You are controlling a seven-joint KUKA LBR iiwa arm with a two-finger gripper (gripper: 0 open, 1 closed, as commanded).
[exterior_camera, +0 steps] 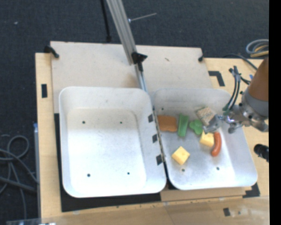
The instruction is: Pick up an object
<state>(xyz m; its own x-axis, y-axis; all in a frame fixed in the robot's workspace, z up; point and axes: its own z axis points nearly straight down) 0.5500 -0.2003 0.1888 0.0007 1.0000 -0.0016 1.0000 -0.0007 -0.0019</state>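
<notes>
— What is hard to make out here?

— The arm is cut off at the right edge of the frame, with its orange band just visible. The gripper is a small blur of grey metal over the upper right part of the right bin. I cannot tell whether it is spread or closed, and I can see nothing held in it.

— Is it touching anything?

— Its tip is just beside the speckled tan block. Whether they touch is unclear.

— And the other objects?

— All lie in the right bin. Just below the gripper are a small yellow cube and an orange-red sausage, side by side. To the left lie two green pieces, then an orange block by the bin's left wall. A second yellow cube sits lower, apart from the rest.

— What else is there?

— The left bin on the counter, and a slanted metal pole at upper centre.
</notes>
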